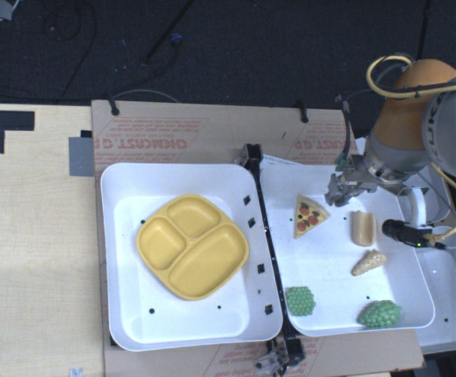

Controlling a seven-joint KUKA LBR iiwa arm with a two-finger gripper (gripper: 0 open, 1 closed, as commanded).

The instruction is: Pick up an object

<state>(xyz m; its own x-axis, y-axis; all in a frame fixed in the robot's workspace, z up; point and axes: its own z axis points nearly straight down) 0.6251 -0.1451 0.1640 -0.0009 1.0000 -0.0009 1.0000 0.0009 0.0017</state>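
Pincer, grip state unreadable, hangs over the right bin; pizza slice lies just below-left of it, long axis slanting down-left, bread piece close below-right.

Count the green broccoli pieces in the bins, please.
2, both in the right bin: one broccoli piece near its front left corner, another broccoli piece near its front right corner.

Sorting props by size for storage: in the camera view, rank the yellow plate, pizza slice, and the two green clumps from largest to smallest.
1. Yellow plate, by far the largest.
2. Pizza slice, right green clump and left green clump: all look much alike, so no firm ranking among them.
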